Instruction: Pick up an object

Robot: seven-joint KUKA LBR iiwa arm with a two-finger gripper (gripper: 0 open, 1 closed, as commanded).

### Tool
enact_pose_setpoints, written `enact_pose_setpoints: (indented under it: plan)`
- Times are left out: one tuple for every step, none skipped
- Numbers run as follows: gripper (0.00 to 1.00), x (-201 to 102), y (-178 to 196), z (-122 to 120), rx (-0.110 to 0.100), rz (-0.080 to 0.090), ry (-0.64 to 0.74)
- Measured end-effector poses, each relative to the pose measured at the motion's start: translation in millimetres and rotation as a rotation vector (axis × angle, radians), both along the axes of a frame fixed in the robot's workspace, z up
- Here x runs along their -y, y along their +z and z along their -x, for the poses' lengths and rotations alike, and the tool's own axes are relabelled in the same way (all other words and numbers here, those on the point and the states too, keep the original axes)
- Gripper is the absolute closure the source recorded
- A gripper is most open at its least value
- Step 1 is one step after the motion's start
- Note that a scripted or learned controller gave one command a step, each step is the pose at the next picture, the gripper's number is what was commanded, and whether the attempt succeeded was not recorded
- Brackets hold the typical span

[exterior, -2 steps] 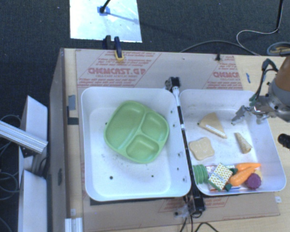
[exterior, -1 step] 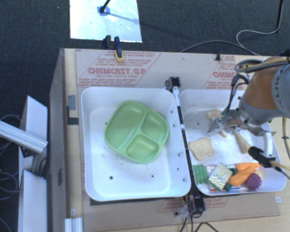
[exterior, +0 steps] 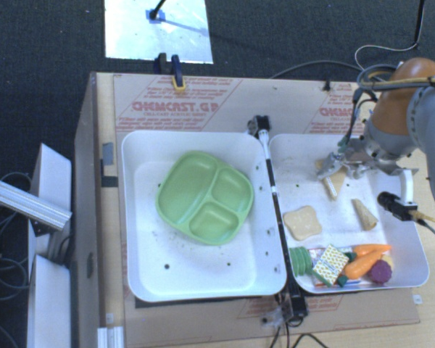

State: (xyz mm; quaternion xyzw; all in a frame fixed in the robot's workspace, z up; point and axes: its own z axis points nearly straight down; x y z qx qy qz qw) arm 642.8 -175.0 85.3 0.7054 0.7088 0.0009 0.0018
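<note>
My gripper (exterior: 342, 165) hangs over the back of the right bin (exterior: 420, 256), with the arm coming in from the right. Its fingers look spread, and nothing shows between them. A tan stick-shaped piece (exterior: 331, 184) lies just below and in front of the fingertips, close to them. A slice of toast (exterior: 302, 222) lies near the bin's left wall. A tan wedge (exterior: 365, 214) lies to the right of the toast. Along the front wall sit green beans (exterior: 299, 259), a colourful packet (exterior: 331, 264), an orange carrot (exterior: 362, 259) and a purple piece (exterior: 380, 271).
The left bin (exterior: 141, 267) holds a green divided plate (exterior: 205, 196). A black rail (exterior: 274, 194) runs between the two bins. A black fitting (exterior: 394, 204) on a white bracket sticks out beside the arm, above the wedge. Cables trail at the back right.
</note>
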Motion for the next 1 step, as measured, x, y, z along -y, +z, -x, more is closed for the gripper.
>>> enact_pose_setpoints:
  plan:
    - [0.00,15.5,0.2,-26.7,0.000,0.000,0.001]
